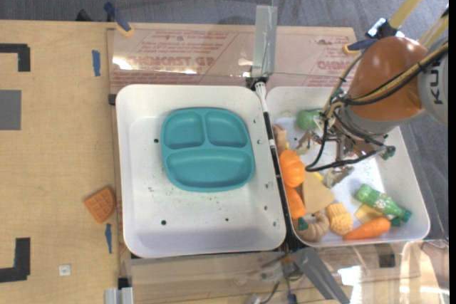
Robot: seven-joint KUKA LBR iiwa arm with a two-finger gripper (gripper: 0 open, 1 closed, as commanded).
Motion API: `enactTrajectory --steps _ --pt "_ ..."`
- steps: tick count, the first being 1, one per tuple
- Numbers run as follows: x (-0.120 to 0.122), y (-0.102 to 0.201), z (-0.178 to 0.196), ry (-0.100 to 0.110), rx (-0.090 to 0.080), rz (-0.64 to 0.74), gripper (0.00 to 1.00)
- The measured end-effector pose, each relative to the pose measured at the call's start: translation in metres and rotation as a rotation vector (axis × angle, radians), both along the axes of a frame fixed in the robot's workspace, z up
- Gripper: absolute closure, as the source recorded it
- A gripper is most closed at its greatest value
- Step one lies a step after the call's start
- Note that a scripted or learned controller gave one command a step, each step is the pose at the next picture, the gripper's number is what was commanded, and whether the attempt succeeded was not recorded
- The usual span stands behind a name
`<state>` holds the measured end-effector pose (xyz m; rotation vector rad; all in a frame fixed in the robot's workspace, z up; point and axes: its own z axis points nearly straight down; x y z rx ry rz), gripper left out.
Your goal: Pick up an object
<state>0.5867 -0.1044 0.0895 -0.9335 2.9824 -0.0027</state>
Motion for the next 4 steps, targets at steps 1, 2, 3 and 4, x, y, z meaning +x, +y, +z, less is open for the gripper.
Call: enactTrajectory --steps 1,2,3,4 --pt "0.003 -0.001 0.014 -0.014 -0.002 -0.002 1.0" --pt "0.003 -0.001 0.013 -0.012 -0.001 -0.002 0.0" --pt "0.029 -0.015 -0.001 0.005 -0.002 -0.036 0.0" --pt "0.05 -0.014 -0.001 0.004 -0.002 -0.021 0.0"
